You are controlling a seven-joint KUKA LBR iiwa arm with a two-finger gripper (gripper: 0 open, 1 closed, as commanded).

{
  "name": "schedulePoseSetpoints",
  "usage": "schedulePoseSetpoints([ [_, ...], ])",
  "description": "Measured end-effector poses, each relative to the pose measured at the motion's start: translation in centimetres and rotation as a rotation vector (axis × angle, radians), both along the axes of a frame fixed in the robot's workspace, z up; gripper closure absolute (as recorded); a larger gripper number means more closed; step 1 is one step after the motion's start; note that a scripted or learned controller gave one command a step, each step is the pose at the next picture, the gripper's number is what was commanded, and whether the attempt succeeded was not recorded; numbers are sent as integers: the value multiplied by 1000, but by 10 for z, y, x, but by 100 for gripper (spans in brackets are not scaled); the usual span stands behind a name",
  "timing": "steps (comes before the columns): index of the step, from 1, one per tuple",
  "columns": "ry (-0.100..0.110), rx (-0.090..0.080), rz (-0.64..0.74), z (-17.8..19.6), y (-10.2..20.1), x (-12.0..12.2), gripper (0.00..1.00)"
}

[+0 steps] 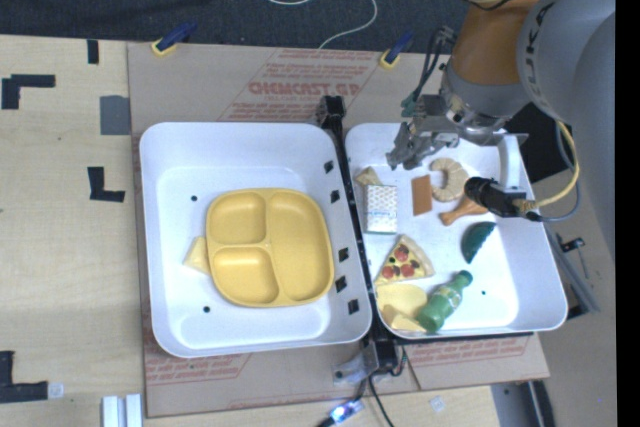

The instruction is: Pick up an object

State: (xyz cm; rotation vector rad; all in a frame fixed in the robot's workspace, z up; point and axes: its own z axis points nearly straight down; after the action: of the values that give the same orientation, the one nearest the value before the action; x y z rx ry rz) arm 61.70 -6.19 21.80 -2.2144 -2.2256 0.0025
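Hovering over the rear of the right bin [512, 291], the grey arm's gripper [415, 150] hangs above the bin's floor with nothing visibly held; whether it is open or closed cannot be told from this angle. The objects on offer all lie in that bin. A pale ring-shaped pastry [448, 177] sits just beside the gripper, with a brown rectangle [421, 194] next to it. A small beige piece [368, 178] and a silvery checkered packet [382, 208] lie along the wall shared with the other bin. Nearer the front lie a pizza slice [404, 260], a yellow slice [398, 300] and a green bottle [443, 300] on its side, the bottle's base touching the yellow slice. A teal piece [477, 238] lies apart toward the bin's outer side. The left bin [170, 165] holds a yellow divided plate [270, 245], with a pale yellow piece [195, 255] poking out from under its left edge.
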Motion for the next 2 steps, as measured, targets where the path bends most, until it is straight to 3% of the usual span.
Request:
schedulePoseSetpoints([
  [1, 0, -1, -1, -8, 50, -4, 100],
  [2, -3, 1, 2, 12, 105, -4, 100],
])
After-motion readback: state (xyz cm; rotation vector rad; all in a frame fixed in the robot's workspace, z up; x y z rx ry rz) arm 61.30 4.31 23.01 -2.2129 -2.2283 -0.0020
